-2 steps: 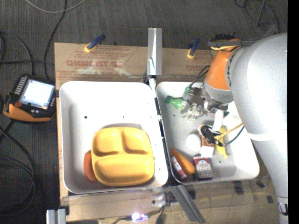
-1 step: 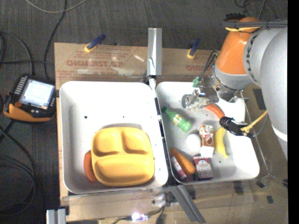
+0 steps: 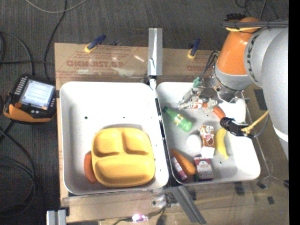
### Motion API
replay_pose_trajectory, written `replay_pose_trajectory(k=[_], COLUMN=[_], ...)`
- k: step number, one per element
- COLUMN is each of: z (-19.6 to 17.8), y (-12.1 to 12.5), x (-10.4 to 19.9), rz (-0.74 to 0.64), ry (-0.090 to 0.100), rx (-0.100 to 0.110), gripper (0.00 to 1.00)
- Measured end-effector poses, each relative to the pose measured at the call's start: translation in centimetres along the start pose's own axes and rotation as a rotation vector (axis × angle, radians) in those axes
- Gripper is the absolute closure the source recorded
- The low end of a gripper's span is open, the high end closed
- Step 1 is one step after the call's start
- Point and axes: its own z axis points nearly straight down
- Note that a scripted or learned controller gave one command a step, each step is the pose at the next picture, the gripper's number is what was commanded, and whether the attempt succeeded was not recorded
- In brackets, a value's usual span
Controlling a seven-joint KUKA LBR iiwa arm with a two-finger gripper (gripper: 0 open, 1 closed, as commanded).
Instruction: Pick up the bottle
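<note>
Reaching in from right — gripper [image 3: 197, 99] low over right bin [image 3: 243, 170], just beside bottle [image 3: 178, 118] — finger state unclear.

A bulky grey arm [image 3: 274, 64] with 1 orange band [image 3: 236, 55], a yellow cable [image 3: 257, 122] and dark wrist wires.

The brown counter [image 3: 112, 62] carries two white bins: the left bin [image 3: 75, 125] at nine o'clock, the right bin [image 3: 246, 165] at three, touching. Blue-and-yellow clamps [image 3: 95, 43] grip its twelve o'clock edge.
</note>
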Motion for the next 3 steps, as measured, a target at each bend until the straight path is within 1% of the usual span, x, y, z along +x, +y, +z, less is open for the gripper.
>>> replay_pose_trajectory(k=[1, 2, 3], z=[-5.1, 1.0, 8.1], y=[-0.8, -2.6, -3.7], x=[-1.3, -0.4, -1.2], rz=[0.053, -0.041, -0.155], ry=[0.001, 0.004, 0.006], rx=[0.0, 0.002, 0.0], gripper=[0.0, 0.0, 0.0])
